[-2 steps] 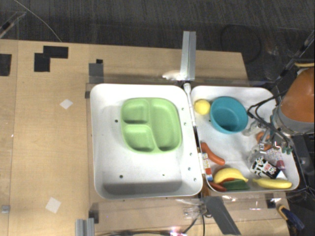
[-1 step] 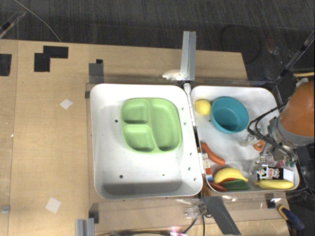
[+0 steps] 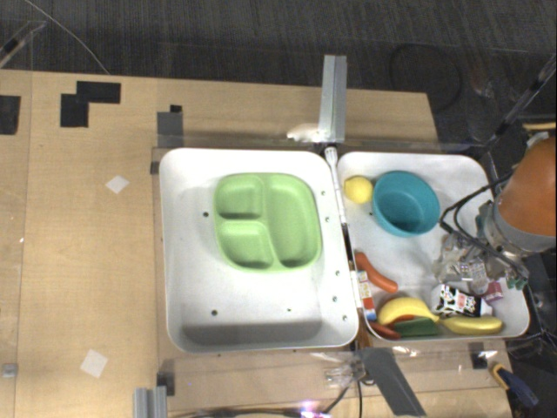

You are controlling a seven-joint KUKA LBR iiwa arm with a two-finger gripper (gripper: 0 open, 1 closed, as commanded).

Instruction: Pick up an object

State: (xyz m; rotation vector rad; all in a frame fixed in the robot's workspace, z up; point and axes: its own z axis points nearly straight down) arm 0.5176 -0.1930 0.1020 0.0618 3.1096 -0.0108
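The right bin holds a teal bowl with a small yellow ball just left of it. A red sausage-shaped toy lies by the left wall. Along the front wall sit a yellow-and-red fruit toy, a green piece, a yellow banana and a black-and-white patterned item. My gripper hangs low in the right part of this bin, just behind the patterned item and to the right of the bowl. Its metal parts blur together there.
The left bin holds a green divided plate. A metal post stands behind the wall between the two bins. The arm's orange band and cables hang over the right bin's right side.
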